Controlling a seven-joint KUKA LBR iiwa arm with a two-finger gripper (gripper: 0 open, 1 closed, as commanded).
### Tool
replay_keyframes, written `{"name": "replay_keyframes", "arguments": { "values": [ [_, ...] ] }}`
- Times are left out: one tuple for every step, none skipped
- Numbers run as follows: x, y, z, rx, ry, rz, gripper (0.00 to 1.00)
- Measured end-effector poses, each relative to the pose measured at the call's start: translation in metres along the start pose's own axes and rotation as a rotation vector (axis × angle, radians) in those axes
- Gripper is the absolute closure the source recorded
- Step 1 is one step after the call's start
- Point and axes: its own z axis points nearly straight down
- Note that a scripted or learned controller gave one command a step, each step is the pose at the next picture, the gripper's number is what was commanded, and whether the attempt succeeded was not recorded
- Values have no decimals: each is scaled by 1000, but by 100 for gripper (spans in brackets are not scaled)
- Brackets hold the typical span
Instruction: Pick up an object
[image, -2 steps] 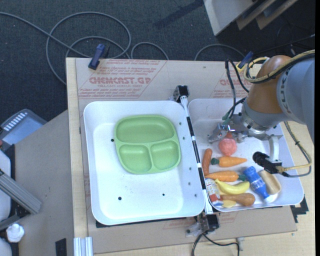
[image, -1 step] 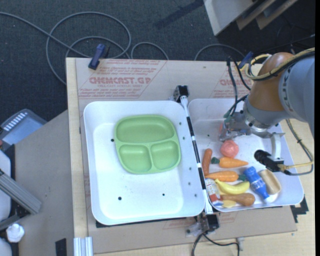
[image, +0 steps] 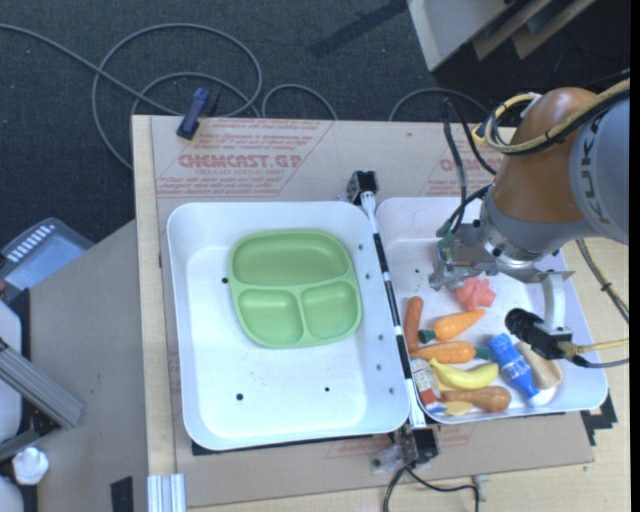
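pink toy (image: 476, 292), carrots (image: 452, 338) beside, gripper (image: 452, 268) above

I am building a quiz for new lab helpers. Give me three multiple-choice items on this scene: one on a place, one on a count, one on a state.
1. Where does the light green divided plastic plate lie?
A. left white bin
B. right white bin
C. on the cardboard

2. How many compartments does that plate have?
A. two
B. three
C. five

3. How does the yellow toy banana rest?
A. between the gripper fingers
B. on the green plate
C. in the right white bin among other toy food

Answers: 1 A, the plate sits on the floor of the left white bin. 2 B, one wide section above two smaller ones. 3 C, it lies by the blue bottle, apart from the gripper.
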Motion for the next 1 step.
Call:
{"name": "replay_keyframes", "arguments": {
  "values": [
    [-1, 0, 0, 1, 0, 1, 0]
  ]
}}
